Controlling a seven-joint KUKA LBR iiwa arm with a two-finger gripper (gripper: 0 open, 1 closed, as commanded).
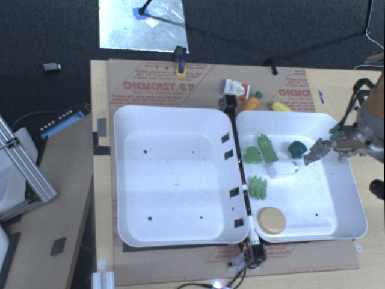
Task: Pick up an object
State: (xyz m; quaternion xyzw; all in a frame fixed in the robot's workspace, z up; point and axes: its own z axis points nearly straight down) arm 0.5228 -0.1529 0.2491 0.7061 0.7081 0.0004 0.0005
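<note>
Right bin (346, 221): gripper (313, 155) tips blurred, arm cut off.

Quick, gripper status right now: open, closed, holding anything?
Gripper: cannot be told; it sits over the right bin beside the dark green object, nothing seen between its fingers.
</note>
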